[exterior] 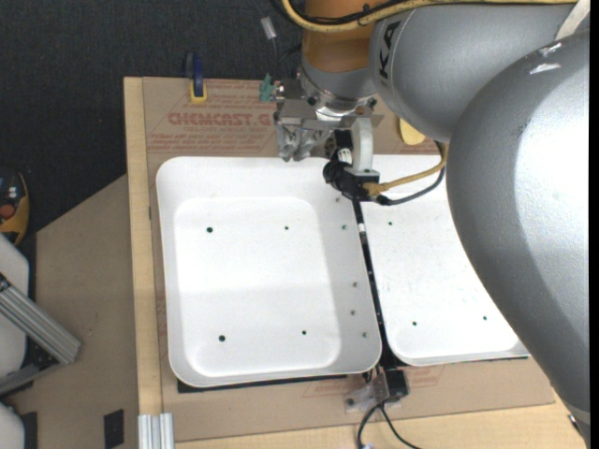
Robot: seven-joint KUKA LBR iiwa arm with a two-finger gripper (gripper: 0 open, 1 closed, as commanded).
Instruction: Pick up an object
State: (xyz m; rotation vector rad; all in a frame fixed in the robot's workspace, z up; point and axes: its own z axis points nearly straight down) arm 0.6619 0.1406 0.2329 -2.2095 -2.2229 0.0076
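The 2 shallow white bins sit side by side on a brown board laid over the desk [140, 251], presumably so that the arm can reach either one from its post on the right. The left bin [173, 251] is fully open to view, its floor marked by 4 small dark dots, and no loose object can be made out in it. The right bin [440, 288] is partly covered by the grey bulk of the arm [524, 157], so whatever it may hold under that shadowed part is hidden; the object to be picked cannot be located from here. The hand [298, 143] hangs over the far edge of the left bin, close to the rim, below the orange band [346, 7]. Its metal tips are small and seen end-on, so whether they stand wide or narrow cannot be told, and nothing is seen between them. A black fitting with a cable [412, 187] hangs just beside it, crossing toward the seam between the bins. A blue and yellow clamp [197, 78] grips the far edge of the board, likely to keep it from sliding. Red print on the board reads "CHEMCAST" [215, 118], with smaller lines beneath too faint to read. The arm casing carries a dark letter, seemingly a K.
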